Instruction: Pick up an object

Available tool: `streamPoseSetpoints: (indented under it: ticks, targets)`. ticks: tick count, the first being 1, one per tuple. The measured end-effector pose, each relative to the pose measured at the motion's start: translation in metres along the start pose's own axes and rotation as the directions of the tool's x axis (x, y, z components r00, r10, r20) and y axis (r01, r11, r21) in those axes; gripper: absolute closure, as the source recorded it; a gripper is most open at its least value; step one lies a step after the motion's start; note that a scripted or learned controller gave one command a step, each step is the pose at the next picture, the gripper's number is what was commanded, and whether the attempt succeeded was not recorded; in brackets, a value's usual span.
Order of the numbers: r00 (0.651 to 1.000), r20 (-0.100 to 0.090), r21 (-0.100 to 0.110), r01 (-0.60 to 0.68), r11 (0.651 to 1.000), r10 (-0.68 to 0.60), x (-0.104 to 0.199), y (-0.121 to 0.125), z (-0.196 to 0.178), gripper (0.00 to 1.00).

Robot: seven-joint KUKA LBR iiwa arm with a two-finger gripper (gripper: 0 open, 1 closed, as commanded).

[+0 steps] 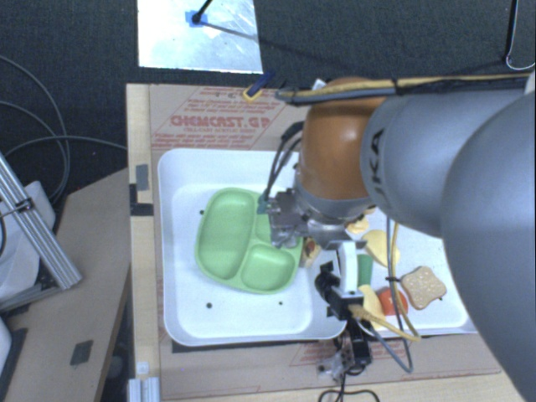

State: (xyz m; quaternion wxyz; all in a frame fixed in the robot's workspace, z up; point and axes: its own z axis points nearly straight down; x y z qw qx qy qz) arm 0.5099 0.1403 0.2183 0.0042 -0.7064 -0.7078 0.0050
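Two shallow white bins are sitting side by side, and the hand (286, 224) is hanging low over the wall between them, at the near rim of a green divided plate (234, 241). The wrist is covering the hand, so how far it is open, and whether it is touching the plate, cannot be told. The plate is lying in the bin (180, 249) on the view's left of the hand. On the hand's other side, in the second bin (448, 312), a toast slice (423, 286), a yellow piece (378, 245) and a green stick (364, 268) are lying close together.

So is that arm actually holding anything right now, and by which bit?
It cannot be told. The gripper sits over the right edge of the green plate, but the wrist hides any hold.
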Motion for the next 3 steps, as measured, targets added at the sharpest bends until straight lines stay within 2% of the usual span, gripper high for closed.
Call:
streamPoseSetpoints:
  ticks: [1,2,3]
  targets:
    - [1.000,0.000,-0.015,-0.007,1.000,0.007,-0.059,-0.016,-0.034,1.00]
    - [1.000,-0.004,-0.025,0.001,1.000,-0.001,-0.065,-0.024,-0.122,1.00]
    - [1.000,0.001,-0.001,-0.004,1.000,0.004,-0.087,-0.013,0.013,1.00]
